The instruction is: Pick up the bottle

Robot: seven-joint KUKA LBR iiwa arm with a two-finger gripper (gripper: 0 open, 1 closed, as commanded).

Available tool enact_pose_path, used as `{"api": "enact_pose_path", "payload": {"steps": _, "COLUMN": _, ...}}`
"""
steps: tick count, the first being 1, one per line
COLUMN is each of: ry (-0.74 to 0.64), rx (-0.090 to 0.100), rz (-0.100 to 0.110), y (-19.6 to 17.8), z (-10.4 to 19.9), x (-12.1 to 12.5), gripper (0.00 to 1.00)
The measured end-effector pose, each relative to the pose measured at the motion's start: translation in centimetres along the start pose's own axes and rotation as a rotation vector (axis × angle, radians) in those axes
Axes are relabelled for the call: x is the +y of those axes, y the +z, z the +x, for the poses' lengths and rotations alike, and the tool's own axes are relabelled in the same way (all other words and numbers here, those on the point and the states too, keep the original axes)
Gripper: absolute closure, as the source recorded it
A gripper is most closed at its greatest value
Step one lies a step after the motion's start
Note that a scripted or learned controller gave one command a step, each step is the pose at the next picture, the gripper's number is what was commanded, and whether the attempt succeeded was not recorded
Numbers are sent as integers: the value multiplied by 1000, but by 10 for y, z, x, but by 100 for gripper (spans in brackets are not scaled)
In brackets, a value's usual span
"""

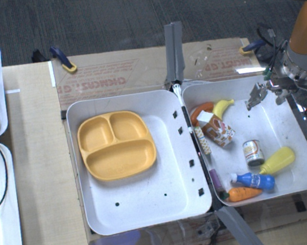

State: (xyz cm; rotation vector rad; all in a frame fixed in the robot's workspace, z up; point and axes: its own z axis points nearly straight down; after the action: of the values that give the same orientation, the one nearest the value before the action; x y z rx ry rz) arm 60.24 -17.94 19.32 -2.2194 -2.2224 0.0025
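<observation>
Two bottles lie in the right bin. A yellow squeeze bottle rests on its side near the front right. A smaller blue bottle with a white cap lies just in front of it, against an orange carrot. My gripper hangs over the bin's back right corner, well behind both bottles. Its fingers are spread open with nothing between them.
The right bin also holds a small tin can, a brown and white carton, a banana and an orange item. The left bin holds a yellow divided plate. A grey divider stands behind the bins.
</observation>
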Motion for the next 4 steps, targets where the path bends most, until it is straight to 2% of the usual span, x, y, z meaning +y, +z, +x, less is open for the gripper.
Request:
{"api": "enact_pose_path", "payload": {"steps": 1, "ry": -58, "rx": 0, "rz": 1, "y": 66, "z": 1, "x": -11, "gripper": 0}}
{"api": "enact_pose_path", "payload": {"steps": 2, "ry": 114, "rx": 1, "rz": 1, "y": 103, "z": -18, "x": -67, "gripper": 0}}
{"api": "enact_pose_path", "payload": {"steps": 3, "ry": 138, "rx": 12, "rz": -1, "y": 101, "z": -29, "x": -87, "gripper": 0}}
{"api": "enact_pose_path", "payload": {"steps": 4, "ry": 240, "rx": 1, "rz": 1, "y": 103, "z": 41, "x": -125, "gripper": 0}}
